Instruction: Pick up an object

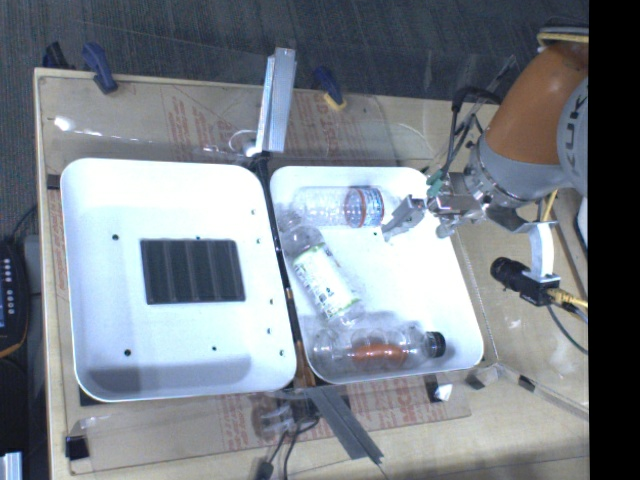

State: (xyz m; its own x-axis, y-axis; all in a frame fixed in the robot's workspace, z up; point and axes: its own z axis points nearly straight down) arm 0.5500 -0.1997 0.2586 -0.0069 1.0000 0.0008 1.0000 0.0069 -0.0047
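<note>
Three clear bottles (pixel 322 274) lie in the right bin (pixel 455 268), within reach; the hand (pixel 405 215) hovers beside the far bottle (pixel 343 206), fingers spread, pinching nothing.

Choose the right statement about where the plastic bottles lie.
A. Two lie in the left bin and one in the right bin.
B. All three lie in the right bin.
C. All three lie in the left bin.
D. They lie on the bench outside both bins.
B. The bottle with the red label, the bottle with the white label and the bottle with the black cap all lie inside the right bin; the left bin holds a dark ribbed panel.
</note>
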